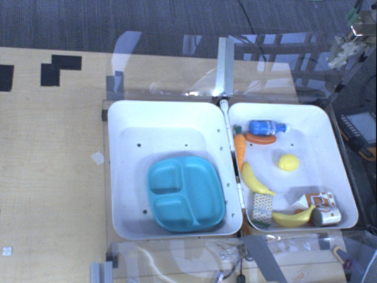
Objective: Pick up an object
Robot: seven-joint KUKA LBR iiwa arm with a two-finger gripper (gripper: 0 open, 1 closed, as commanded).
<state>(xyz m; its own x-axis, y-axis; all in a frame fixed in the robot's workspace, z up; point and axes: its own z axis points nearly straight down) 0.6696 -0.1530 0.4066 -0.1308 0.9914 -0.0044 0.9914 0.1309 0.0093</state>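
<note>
The right bin point(330, 135) holds several small objects. A blue bottle point(266, 127) lies near its back wall, with a red-orange sausage shape point(260, 138) just in front of it. An orange carrot point(240, 152) lies along the left wall. A yellow lemon point(288, 163) sits alone near the middle. One banana point(254, 180) curves below the carrot, and a second banana point(293, 218) lies at the front. Beside the second banana are a patterned packet point(262, 208), a small printed box point(323, 202) and a grey cylinder point(326, 217).
The left bin point(126, 158) holds a blue divided plate point(185, 193) in its front half. A metal post point(223, 63) rises behind the seam between the bins. Black patches point(59, 68) mark the bench at the far left. A cable point(247, 10) runs over the dark floor.
</note>
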